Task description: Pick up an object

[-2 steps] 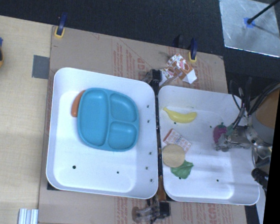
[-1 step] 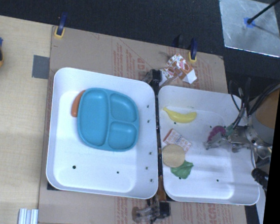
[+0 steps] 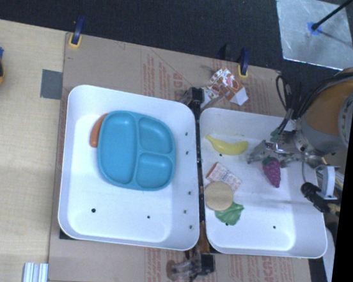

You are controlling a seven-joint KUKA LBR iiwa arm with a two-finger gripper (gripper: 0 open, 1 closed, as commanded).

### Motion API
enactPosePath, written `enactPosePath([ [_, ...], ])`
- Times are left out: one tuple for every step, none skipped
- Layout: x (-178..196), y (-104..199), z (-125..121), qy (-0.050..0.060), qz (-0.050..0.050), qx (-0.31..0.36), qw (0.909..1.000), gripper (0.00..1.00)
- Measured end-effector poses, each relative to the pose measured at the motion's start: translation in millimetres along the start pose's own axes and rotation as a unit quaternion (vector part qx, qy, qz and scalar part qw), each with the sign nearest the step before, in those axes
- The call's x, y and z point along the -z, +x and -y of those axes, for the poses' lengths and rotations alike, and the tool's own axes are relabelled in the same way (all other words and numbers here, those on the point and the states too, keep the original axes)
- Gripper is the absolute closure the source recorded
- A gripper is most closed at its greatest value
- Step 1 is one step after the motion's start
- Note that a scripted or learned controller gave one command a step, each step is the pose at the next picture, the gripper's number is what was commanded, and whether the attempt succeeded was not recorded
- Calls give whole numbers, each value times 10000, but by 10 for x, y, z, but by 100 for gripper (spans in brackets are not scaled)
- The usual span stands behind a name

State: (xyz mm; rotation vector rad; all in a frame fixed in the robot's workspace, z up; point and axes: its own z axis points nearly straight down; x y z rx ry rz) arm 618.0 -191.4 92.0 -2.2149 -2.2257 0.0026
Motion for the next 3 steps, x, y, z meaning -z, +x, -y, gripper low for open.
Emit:
enactPosePath([
  [-1, -205, 207, 4, -3, -9, 10000, 0],
  [104, -208, 205, 10, -5, 3, 10000, 100],
  [-2, 1000, -164, 5, -1, 7, 10000, 100],
])
